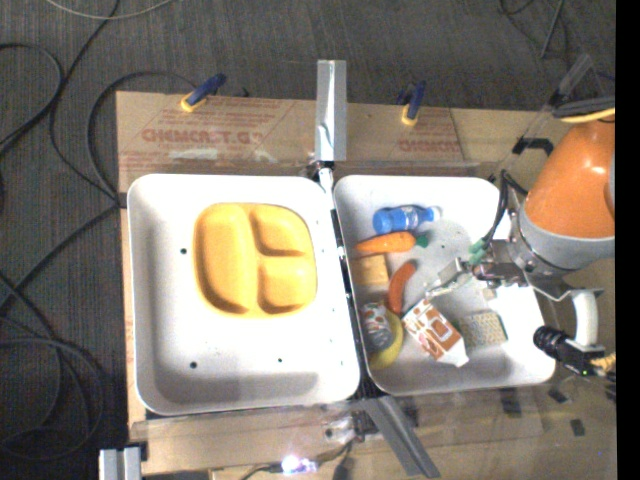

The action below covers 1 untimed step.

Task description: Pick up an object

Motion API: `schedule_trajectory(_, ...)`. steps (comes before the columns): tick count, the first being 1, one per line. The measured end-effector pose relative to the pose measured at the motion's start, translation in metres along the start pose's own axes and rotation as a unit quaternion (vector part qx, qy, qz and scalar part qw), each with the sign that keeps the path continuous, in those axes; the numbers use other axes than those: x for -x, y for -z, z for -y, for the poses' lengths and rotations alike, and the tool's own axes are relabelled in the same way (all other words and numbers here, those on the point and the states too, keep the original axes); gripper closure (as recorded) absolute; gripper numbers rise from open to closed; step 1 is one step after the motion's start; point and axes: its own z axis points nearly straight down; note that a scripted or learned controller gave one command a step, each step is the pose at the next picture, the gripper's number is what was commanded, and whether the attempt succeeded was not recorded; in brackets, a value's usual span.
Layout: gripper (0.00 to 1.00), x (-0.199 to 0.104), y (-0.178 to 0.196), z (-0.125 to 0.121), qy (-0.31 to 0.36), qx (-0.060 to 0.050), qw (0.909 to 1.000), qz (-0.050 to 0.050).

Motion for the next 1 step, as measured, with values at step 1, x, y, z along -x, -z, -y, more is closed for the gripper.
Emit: schedule_trajectory(1, 0.0, -0.0207, -0.0627, 0.009, -0.005, -0.001, 1.0, -0.001)
